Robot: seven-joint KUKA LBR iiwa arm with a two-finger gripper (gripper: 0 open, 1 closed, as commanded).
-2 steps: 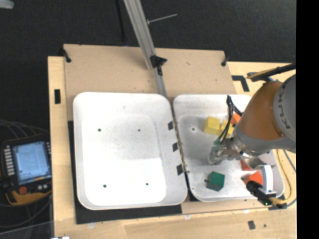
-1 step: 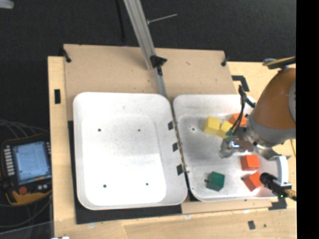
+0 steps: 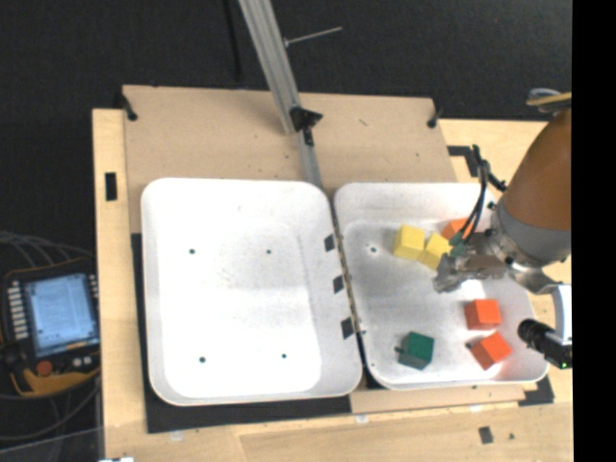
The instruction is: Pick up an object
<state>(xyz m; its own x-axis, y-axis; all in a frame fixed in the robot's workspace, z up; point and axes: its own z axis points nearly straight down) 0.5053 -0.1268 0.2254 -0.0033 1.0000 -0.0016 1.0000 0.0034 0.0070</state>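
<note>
In the right bin [image 3: 385, 287] lie two yellow blocks [image 3: 420, 244] touching each other, an orange block [image 3: 452, 229] partly hidden behind the arm, two more orange blocks [image 3: 482, 313] [image 3: 490, 350] and a green block [image 3: 416, 349]. My gripper [image 3: 450, 273] hangs low over the bin just right of and below the yellow blocks, close to the nearer one. Nothing shows between its fingers from this angle.
The left bin [image 3: 236, 287] lies beside the right one, with a row of dark clips [image 3: 339, 282] between them. A slanted metal pole [image 3: 279, 65] rises behind the bins. A tablet-like screen [image 3: 58, 311] sits off the bench at the left.
</note>
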